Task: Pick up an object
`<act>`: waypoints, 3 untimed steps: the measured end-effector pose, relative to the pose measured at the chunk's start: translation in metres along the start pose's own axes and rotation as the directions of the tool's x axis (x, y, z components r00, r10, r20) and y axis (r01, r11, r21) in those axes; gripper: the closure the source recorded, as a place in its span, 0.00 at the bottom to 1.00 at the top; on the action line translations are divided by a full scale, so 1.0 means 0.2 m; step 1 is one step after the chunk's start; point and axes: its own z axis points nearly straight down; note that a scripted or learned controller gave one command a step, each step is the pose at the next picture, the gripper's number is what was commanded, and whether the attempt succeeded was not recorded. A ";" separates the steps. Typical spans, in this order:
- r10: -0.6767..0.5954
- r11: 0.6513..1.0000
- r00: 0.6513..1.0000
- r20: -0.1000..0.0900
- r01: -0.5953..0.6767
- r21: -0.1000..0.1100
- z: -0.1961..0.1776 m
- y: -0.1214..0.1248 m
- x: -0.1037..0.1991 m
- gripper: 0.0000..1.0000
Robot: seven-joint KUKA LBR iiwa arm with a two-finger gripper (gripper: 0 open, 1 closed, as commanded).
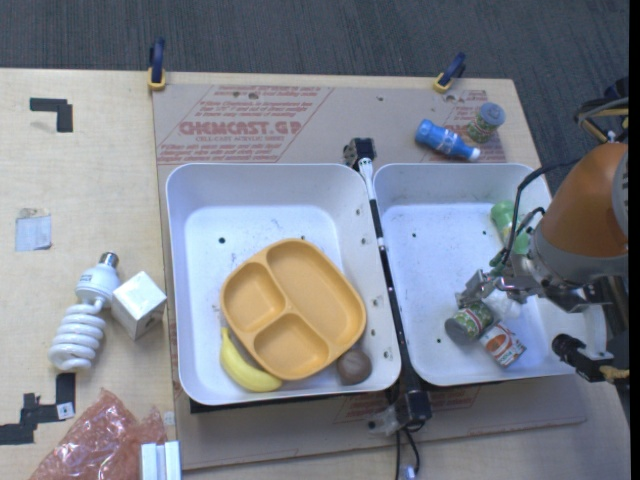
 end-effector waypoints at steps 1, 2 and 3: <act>0.001 1.000 1.000 0.000 -0.001 -0.002 -0.05 0.01 0.00 1.00; -0.003 1.000 1.000 0.001 0.003 -0.002 -0.49 0.14 0.37 1.00; -0.004 1.000 1.000 0.001 0.004 0.000 -0.71 0.39 0.42 1.00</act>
